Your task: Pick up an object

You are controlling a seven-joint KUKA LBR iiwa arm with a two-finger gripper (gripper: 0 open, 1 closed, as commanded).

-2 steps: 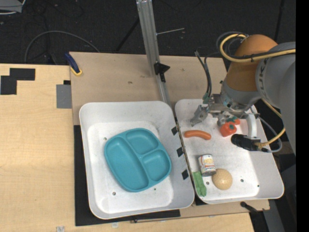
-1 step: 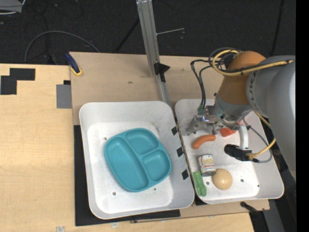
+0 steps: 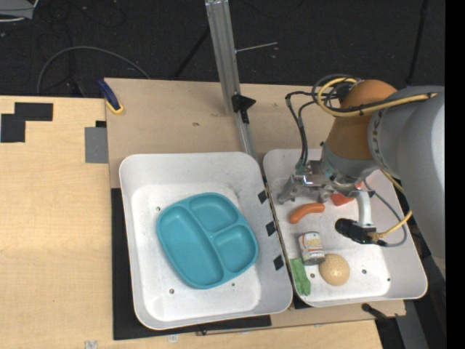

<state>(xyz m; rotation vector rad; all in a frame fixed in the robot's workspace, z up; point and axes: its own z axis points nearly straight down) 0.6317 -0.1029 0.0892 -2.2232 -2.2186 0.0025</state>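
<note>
While the grey arm with its orange band (image 3: 363,122) reaches in from your right, you see 2 shallow white bins: the left bin (image 3: 145,180) bears a teal 3-compartment plastic tray (image 3: 207,240). The gripper (image 3: 314,184) hangs low in the right bin (image 3: 392,282); you cannot tell how it is set. Just below it lies an orange sausage-shaped toy (image 3: 306,211), long axis near-horizontal, right end slightly raised. Nearer you sit a beige ball (image 3: 334,270), a small labelled can (image 3: 312,246) and a green stick (image 3: 300,276).
</note>
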